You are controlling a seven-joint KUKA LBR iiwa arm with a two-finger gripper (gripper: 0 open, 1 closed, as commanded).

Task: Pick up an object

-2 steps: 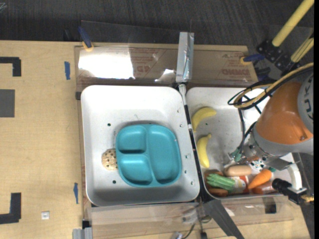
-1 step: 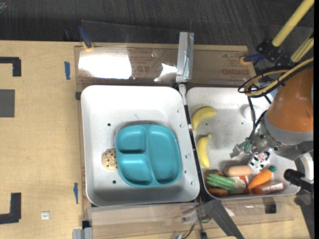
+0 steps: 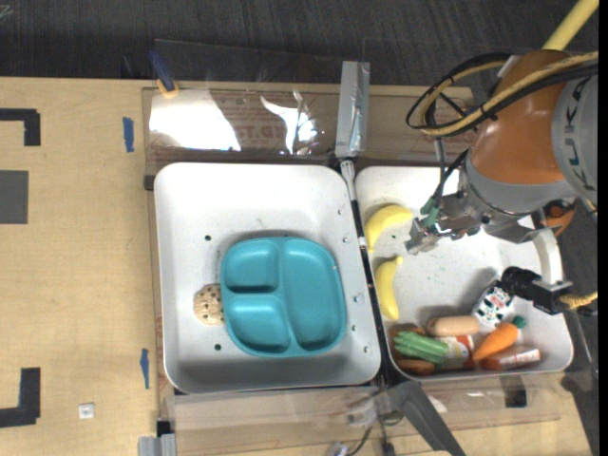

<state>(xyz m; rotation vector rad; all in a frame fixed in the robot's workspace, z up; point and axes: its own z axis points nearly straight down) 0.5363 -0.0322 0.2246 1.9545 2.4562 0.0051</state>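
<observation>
Partial "KU" lettering on arm, end effector near banana

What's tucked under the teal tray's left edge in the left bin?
A round tan cookie pokes out from beside the teal divided tray, on the left bin's floor. Its right part is hidden by the tray's rim, as is anything else beneath the tray.

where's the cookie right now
The cookie lies in the left bin, near its left wall, touching the left edge of the teal divided plate.
</observation>
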